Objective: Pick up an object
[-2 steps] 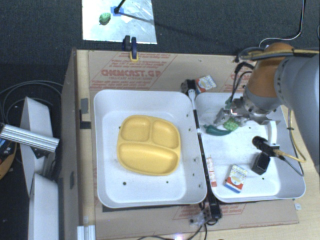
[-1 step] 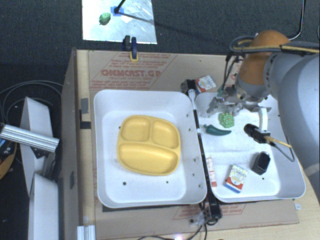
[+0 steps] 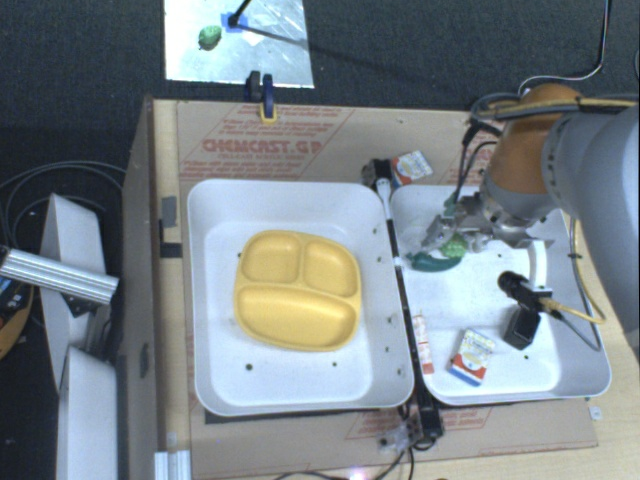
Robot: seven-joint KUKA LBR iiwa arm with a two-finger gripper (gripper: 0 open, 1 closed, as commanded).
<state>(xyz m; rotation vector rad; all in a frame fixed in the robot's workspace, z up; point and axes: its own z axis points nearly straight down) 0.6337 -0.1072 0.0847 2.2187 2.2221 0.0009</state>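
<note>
Hanging low in the right bin beside a green object, the claw (apart or together, unclear)

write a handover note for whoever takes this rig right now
End effector: low in the right white bin, near its far left corner; grip state cannot be told.
Small teal and green object: on the bin floor right at the end effector.
Small red, white and blue carton: near that bin's front edge.
Yellow three-compartment plastic tray: in the left white bin.
Done: arm reached in; nothing visibly lifted.
Left: secure a grasp, probably on the teal object, and lift.
</note>
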